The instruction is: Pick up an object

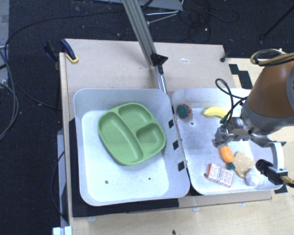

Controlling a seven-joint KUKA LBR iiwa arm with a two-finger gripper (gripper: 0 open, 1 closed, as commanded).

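Orange, the small carrot-like piece [227,154] lies in the right bin [198,131] just below the claw [221,137], almost touching it, with its long axis running up and down in the view. Whether the claw is apart or together I cannot tell.

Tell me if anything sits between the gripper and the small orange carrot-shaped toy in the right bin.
Nothing visible does. The gripper hangs just above the small orange carrot-shaped toy in the right white bin, with bare bin floor between them. The tan bread-like piece lies beside the toy on its right, not in the path.
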